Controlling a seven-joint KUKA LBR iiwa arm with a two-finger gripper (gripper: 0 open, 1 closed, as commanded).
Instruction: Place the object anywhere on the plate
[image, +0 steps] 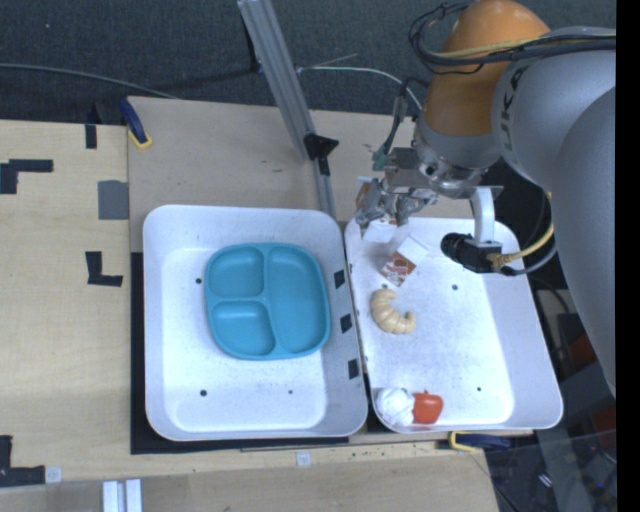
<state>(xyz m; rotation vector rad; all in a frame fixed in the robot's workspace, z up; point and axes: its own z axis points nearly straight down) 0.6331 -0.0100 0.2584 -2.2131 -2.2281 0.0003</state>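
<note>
**Desk:** What does the bench look like from your end?

**Operator:** Largest first: I see the grey arm reaching in over the right bin, its orange band just above the wrist. The left bin sits beside it and carries the blue plate, a three-part dish with nothing on it. The gripper hangs over the right bin's far left corner, well away from the plate.

**Desk:** So how far along is the job?

**Operator:** By my reading, barely begun. Nothing has reached the plate. The croissant lies in the right bin, just across the wall from the plate. A small packet with a red and brown label lies just beyond it, close below the gripper. A red and white toy sits in the bin's near left corner. A pick, a carry across and a drop are all left.

**Desk:** Is the tool clenched on anything?

**Operator:** I cannot tell. The tip is a dark tangle against the bin rim. Which item is the target I cannot say either; the packet is nearest. The arm's upper links are cut off by the picture's edge.
</note>
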